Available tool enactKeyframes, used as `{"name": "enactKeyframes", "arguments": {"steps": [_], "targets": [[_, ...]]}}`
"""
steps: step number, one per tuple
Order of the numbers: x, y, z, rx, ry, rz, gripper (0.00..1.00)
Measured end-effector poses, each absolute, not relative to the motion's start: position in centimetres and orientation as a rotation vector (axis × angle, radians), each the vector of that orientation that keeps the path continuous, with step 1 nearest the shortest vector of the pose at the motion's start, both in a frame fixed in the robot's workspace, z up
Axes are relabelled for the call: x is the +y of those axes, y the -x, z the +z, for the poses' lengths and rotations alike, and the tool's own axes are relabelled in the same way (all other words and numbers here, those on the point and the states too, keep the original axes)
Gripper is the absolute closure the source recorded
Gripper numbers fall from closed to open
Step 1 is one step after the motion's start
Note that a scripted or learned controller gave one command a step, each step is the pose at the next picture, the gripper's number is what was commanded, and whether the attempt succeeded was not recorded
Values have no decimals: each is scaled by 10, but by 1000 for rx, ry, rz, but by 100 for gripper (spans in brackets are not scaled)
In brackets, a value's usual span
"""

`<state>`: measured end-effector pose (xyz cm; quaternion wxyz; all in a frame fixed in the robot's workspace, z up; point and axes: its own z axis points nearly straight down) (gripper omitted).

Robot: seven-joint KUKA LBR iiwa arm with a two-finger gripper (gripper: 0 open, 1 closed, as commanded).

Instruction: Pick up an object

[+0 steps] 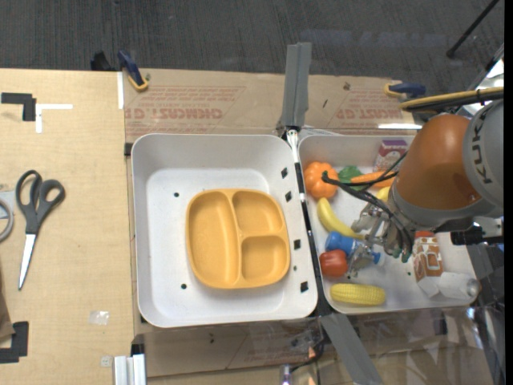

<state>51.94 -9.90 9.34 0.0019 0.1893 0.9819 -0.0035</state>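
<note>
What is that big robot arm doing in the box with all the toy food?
The robot arm's gripper is reaching down into the right bin, among a toy banana, tomato, corn cob and orange. It isn't clearly holding anything. The left bin holds a yellow divided plate.

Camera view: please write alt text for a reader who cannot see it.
A grey and orange robot arm lowers its tool into the right white bin among toy food: a banana, a tomato, a corn cob and an orange. The left white bin holds a yellow divided plate; scissors lie on the bench at far left.
</note>
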Motion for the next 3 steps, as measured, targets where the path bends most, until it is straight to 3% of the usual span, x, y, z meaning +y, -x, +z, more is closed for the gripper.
{"name": "enactKeyframes", "arguments": {"steps": [1,2,3], "targets": [[-103,-632,90,3084,-691,-15,0],[-102,-636,91,3088,-720,-22,0],[-132,-509,92,3042,-783,-1,0]]}}
